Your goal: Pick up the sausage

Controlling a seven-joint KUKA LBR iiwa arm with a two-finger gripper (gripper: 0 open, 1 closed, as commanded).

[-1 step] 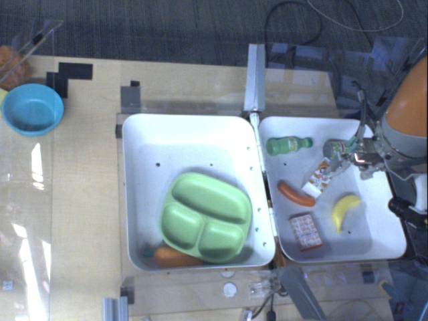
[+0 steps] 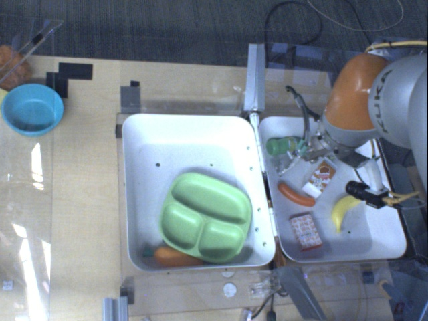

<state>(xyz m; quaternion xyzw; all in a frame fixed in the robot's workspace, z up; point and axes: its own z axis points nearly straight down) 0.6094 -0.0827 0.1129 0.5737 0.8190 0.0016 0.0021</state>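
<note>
Orange-red sausage (image 2: 295, 193) lies just below-left of hand (image 2: 299, 154), long axis slanting down-right, nothing gripped; can't tell how far hand's open tbh.

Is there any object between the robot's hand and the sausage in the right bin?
Nothing visible lies between them. The hand is just above the reddish-orange sausage, with bare white bin floor in the gap. The green bottle is to the hand's left, and the small red-and-white packet lies to the right of the sausage, off the path.
</note>
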